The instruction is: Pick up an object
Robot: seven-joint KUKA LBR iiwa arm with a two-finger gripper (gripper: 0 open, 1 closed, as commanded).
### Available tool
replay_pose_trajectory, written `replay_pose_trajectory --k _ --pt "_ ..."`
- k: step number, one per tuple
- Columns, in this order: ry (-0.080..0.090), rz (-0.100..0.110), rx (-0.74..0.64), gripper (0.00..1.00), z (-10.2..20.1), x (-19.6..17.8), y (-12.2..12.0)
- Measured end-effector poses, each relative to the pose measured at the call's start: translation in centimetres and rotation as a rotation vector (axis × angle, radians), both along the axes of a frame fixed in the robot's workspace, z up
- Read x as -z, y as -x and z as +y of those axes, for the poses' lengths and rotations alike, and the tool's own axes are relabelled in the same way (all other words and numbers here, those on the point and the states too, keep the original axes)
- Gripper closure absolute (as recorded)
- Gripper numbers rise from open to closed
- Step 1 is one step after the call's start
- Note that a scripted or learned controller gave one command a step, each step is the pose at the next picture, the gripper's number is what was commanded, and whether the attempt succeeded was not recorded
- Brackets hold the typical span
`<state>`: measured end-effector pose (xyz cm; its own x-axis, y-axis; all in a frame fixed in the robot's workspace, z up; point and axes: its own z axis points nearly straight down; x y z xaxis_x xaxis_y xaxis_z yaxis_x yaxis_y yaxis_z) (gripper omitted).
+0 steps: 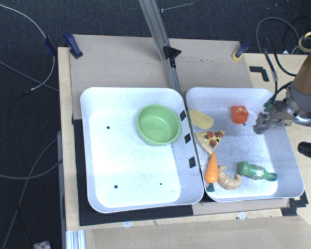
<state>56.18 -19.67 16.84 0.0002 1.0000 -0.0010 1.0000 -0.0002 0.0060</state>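
- The gripper [263, 124] hangs over the right edge of the right bin [280, 154]; whether it is spread or closed cannot be told, and nothing shows in it.
- A red toy pepper [239, 114] lies just left of the gripper, apart from it.
- Farther left of the pepper lie a yellow chip-like piece [201, 119] and a toy pizza slice [210, 139].
- Below the pepper, near the bin's front, lie a green toy bottle [255, 171], a croissant [229, 179] and a carrot [212, 168].
- A green bowl [158, 124] sits in the left bin [114, 165].

I see two blue clamps [71, 45] on the wooden bench [124, 61], and a metal pole [154, 22] leaning over it.
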Motion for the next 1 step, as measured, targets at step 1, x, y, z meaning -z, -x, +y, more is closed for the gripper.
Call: replay_pose_trajectory --k 1 --pt "0.0 -0.002 -0.002 1.0 0.0 -5.63 -0.17"
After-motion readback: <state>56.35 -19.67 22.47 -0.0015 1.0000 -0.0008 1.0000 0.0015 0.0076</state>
